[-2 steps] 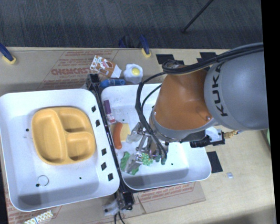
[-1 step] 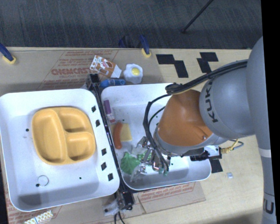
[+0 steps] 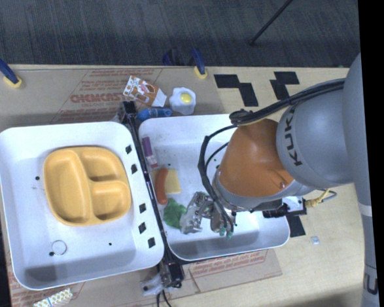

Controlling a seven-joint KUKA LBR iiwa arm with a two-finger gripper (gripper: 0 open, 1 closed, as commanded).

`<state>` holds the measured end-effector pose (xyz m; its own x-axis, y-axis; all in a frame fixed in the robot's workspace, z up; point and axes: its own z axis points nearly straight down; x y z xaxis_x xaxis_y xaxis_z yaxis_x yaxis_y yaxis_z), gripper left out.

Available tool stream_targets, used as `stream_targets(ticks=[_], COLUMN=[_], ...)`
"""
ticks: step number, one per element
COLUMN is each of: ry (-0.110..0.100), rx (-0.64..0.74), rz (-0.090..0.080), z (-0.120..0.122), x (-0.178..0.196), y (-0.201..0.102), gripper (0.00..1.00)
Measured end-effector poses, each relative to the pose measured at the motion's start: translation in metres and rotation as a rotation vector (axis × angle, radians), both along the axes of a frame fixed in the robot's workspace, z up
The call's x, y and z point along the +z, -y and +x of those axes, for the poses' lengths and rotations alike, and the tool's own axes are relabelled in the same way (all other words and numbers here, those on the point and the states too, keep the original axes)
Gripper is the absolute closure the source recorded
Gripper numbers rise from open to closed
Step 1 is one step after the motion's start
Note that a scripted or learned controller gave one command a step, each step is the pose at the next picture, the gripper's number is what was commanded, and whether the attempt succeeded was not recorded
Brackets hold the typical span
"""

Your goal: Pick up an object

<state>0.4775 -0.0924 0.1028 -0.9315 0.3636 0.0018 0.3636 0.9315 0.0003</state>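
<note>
My gripper [image 3: 198,220] hangs low in the right bin [image 3: 197,133], near its front left part. Its metal fingers sit just right of a green leafy toy [image 3: 174,212] and may touch it. An orange carrot-like piece [image 3: 161,186] and a pale yellow block [image 3: 173,181] lie just beyond the green toy, against the bin's left wall. A thin purple stick [image 3: 147,147] lies farther back along the same wall. The orange wrist band and grey arm cover the bin's right half.
The left bin [image 3: 18,194] holds a yellow compartment tray [image 3: 86,183]. Behind the bins on the cardboard lie a small printed packet [image 3: 138,89], a blue item [image 3: 154,112] and a white-and-yellow egg toy [image 3: 182,100]. A wrapped candy [image 3: 51,302] lies at the front left.
</note>
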Motion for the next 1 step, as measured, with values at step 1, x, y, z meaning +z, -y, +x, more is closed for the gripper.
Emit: stream_targets(ticks=[1], ry=[0.000], rx=[0.000], rz=[0.000], z=[0.0000], x=[0.0000], y=[-0.0001], gripper=[0.00])
